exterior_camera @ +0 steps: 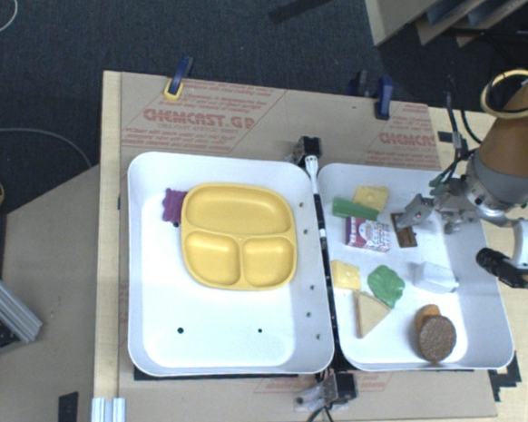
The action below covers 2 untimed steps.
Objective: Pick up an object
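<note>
Crowding is the hazard: the two-finger gripper (408, 224) hangs at two o'clock in the right white bin (501, 317), apparently clamped on a small brown block (405, 235). Just beside, at nine o'clock, the red-and-white packet (369, 233) could snag; a shallow grip may slip.

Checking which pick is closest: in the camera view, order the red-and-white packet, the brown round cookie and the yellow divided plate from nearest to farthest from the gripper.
From the gripper:
1. Red-and-white packet, right bin, just to its left.
2. Brown round cookie, right bin, near front edge.
3. Yellow divided plate, left bin.
</note>
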### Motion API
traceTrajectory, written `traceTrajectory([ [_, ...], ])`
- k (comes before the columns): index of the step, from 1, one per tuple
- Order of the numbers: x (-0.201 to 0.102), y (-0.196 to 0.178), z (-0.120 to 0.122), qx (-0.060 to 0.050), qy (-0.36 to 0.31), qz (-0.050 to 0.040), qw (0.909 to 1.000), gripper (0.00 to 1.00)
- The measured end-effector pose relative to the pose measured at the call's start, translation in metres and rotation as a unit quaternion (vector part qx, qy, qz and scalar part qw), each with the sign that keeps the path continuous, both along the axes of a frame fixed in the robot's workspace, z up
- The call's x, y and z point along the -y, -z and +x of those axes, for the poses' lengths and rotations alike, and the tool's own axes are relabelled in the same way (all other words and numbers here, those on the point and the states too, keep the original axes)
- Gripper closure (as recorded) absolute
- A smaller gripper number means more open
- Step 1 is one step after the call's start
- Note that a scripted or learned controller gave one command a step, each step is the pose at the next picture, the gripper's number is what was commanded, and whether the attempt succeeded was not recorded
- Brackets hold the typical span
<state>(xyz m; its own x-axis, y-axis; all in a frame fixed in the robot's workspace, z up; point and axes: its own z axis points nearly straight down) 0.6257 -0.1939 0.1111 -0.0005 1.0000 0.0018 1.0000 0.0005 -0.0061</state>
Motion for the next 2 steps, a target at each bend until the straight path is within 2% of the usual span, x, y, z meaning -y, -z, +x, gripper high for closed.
traceTrajectory([
  [1, -0.001, 0.028, 0.000, 0.001, 0.000, -0.0003, 1.0000, 0.00],
  [2, -0.001, 0.015, 0.001, 0.003, 0.000, -0.0008, 1.0000, 1.00],
])
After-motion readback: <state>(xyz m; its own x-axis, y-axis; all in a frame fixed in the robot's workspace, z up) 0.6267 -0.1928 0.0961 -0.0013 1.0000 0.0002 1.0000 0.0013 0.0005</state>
